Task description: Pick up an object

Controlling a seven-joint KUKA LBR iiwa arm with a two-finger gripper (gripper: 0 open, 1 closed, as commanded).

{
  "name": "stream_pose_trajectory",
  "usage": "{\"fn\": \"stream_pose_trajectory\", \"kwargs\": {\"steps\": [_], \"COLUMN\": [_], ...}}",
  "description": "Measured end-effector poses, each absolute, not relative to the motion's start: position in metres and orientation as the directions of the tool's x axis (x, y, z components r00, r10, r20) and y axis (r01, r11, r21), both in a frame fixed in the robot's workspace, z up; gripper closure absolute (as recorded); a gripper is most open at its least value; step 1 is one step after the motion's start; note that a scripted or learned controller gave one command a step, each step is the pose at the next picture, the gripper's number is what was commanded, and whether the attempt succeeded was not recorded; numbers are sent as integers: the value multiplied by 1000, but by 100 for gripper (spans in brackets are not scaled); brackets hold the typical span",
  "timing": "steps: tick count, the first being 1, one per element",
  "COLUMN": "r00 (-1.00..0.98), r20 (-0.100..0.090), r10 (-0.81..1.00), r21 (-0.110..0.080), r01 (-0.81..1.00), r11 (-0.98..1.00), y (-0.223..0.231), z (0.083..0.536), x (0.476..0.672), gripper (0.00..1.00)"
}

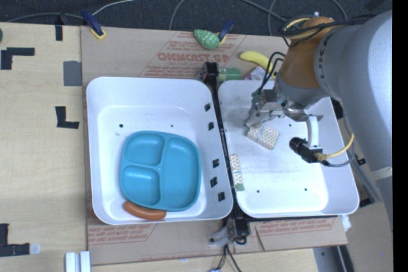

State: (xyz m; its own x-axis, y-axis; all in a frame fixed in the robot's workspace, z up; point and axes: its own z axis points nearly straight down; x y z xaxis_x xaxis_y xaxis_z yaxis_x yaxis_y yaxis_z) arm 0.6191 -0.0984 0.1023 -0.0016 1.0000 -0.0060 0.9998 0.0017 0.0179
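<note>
A small white patterned packet (264, 136) lies in the right bin (280, 200), near its middle. My gripper (258, 119) hangs just above and behind the packet, its fingertips at the packet's upper edge. The grey arm with its orange band comes down from the upper right and covers the back of this bin. A blue divided plate (159, 170) rests in the left bin (108, 99), with an orange sausage-shaped toy (144, 211) against the plate's front edge.
A narrow printed strip (236, 172) lies along the right bin's left wall. Behind the bins on the cardboard sit a yellow banana (254, 59), a green toy (206, 38) and a green object (231, 73). A black cable fitting (305, 150) hangs beside the gripper.
</note>
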Motion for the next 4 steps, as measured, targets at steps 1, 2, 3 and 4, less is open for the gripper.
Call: {"fn": "stream_pose_trajectory", "kwargs": {"steps": [1, 2, 3, 4], "r00": [-2, -2, 0, -1], "r20": [-6, -5, -6, -4], "r10": [1000, 1000, 1000, 1000], "r21": [19, 20, 15, 19], "r01": [1000, 1000, 1000, 1000], "r11": [2, 3, 0, 1], "y": [-98, -120, -155, -154], "z": [103, 91, 90, 102], "x": [619, 591, 529, 531], "gripper": [0, 0, 0, 100]}}
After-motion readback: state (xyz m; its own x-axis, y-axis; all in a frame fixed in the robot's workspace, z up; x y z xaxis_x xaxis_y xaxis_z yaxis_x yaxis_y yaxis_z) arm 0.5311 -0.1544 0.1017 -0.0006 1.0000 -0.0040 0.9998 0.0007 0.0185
